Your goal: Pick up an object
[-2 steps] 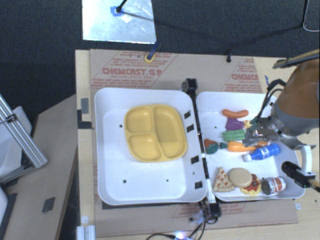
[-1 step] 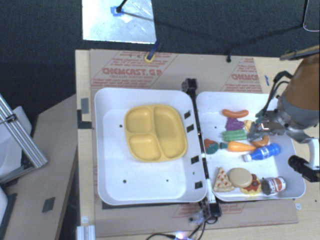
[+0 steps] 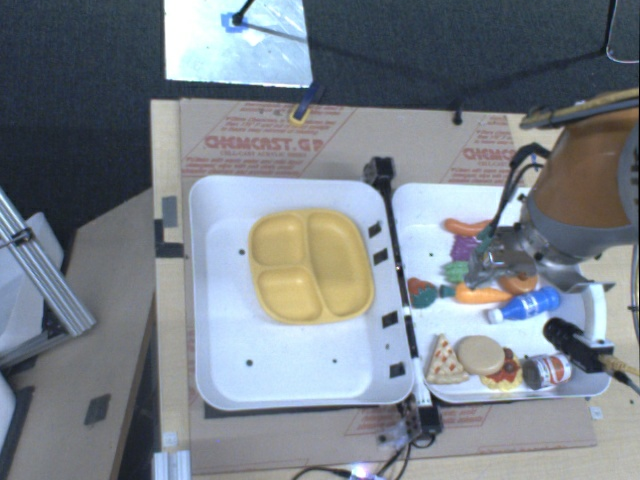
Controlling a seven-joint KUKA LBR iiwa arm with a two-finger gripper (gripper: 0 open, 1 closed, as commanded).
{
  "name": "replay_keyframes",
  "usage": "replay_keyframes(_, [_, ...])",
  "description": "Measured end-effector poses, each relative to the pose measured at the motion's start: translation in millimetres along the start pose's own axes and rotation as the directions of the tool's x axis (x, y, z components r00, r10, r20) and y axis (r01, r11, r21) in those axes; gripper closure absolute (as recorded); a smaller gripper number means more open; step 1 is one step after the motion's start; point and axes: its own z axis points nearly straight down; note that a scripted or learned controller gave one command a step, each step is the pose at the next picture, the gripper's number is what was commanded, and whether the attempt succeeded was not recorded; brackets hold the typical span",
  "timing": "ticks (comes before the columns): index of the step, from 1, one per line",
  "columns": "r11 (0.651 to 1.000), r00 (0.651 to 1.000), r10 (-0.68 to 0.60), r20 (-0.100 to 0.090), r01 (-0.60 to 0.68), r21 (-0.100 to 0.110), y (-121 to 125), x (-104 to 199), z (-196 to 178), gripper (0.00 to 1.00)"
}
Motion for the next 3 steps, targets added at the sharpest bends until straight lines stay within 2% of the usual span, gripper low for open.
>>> replay_keyframes(1, [1.0,1.0,0.0,0.0,0.0,0.001,-6.1,47.9,6.3,1.0])
replay_keyframes(2, [1.0,1.0,-0.002,0.0,0.002,0.001,5.9,105.4,15.4,1.0])
replay_keyframes(3, [1.0,1.0,0.003,0.002,-0.003,0.001,-2.6,115.3,16.8,1.0])
